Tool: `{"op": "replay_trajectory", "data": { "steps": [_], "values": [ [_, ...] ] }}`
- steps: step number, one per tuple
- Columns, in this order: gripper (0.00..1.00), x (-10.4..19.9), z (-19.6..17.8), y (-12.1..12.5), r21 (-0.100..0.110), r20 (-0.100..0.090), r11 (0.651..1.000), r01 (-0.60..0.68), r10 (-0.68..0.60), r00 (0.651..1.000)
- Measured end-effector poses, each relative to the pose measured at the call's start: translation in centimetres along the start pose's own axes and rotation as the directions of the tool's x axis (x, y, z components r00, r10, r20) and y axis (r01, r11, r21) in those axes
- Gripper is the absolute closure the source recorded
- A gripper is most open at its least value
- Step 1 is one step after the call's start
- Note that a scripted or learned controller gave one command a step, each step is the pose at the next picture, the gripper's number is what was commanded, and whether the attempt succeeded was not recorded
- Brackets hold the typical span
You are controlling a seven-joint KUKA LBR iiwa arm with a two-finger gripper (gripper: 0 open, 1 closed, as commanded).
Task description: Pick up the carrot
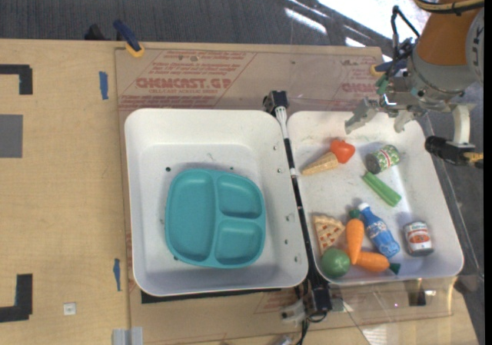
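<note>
While hovering over the far end of the right bin (453, 247), well apart from the target: approach step, by the look of it, with no grasp begun. For the gripper (379, 117), fingers (358, 120) spread wide and nothing between them. For the carrot (354, 237), a spot at the near end of that same bin, standing roughly lengthwise with its green top pointing toward the arm, pressed close between a pizza slice (328, 231) and a blue bottle (380, 232), just above a green ball (335, 262). Touching or nearly touching its lower end, a second orange carrot-like piece (373, 262) lying crosswise; hard to tell from here which of the two to count as the target. Next, probably: travel across the bin toward the near end, passing over the ice-cream cone (327, 160), green can (383, 159) and green stick (382, 188); turn the wrist to set the jaws across the carrot's narrow width; then descend straight into tight gaps. Likely risk: clipping the bottle or the slice, or closing on two things at once.
</note>
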State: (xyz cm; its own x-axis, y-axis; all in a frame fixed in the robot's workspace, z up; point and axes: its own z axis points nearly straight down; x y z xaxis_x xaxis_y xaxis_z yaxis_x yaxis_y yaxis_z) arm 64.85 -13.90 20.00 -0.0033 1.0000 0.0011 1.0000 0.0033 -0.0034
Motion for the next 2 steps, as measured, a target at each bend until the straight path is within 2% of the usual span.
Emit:
{"op": "replay_trajectory", "data": {
  "steps": [1,2],
  "values": [
    [0.00,0.4,4.6,-7.0,0.004,-0.001,0.996,0.094,-0.094,0.996],
    [0.00,2.7,7.1,-14.7,0.005,-0.002,1.000,0.000,0.000,1.000]
  ]
}}
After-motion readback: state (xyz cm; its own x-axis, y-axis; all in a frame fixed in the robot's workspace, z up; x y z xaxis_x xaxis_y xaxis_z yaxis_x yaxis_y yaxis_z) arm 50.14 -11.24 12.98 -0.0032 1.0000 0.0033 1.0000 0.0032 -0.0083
